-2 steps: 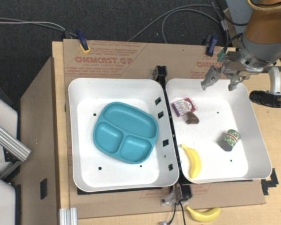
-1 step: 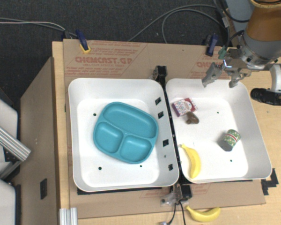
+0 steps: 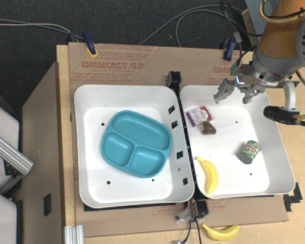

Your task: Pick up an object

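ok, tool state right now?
Tool: open, holding nothing, above the back edge of the right bin.

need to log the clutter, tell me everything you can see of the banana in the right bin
The banana is yellow, curved and whole, looking like smooth plastic or real peel. It lies flat on the floor of the right bin, near the front left corner, close beside the divider between the bins. Nothing rests on it, and the gripper is far from it.
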